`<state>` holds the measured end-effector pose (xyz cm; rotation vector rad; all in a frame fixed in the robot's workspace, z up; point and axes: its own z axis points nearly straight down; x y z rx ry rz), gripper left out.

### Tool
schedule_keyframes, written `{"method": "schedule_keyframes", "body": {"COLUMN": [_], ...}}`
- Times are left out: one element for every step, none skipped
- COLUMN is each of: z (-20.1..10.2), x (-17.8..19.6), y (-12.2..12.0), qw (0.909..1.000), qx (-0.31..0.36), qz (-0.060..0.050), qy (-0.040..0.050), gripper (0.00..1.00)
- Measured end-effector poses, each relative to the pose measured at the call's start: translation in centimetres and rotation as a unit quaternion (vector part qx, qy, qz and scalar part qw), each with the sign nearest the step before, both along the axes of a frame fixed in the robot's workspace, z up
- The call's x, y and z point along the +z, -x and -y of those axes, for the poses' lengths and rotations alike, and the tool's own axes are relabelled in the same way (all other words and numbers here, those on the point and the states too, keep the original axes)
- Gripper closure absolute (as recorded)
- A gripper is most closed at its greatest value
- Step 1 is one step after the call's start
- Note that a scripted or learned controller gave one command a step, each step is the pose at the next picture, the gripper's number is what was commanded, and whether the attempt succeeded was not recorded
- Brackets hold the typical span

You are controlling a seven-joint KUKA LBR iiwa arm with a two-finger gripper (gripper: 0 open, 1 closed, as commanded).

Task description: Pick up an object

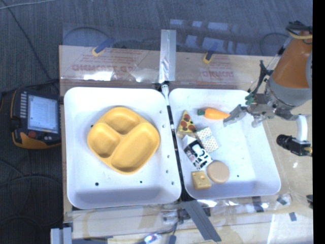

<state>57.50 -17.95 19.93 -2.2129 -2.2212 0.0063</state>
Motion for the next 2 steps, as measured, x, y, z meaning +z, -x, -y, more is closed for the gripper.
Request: {"method": "schedule_keyframes", "body": {"z": [-2.1,-0.7], "x": [-3.1,-10.9], "y": [-6.0,-6.9], "qw": [0.9995,0.9938], "qx": [0.031,0.111], "qz": [0.0,0.001], "qy": [0.0015,0.0016], "gripper": [0.0,0.0]}}
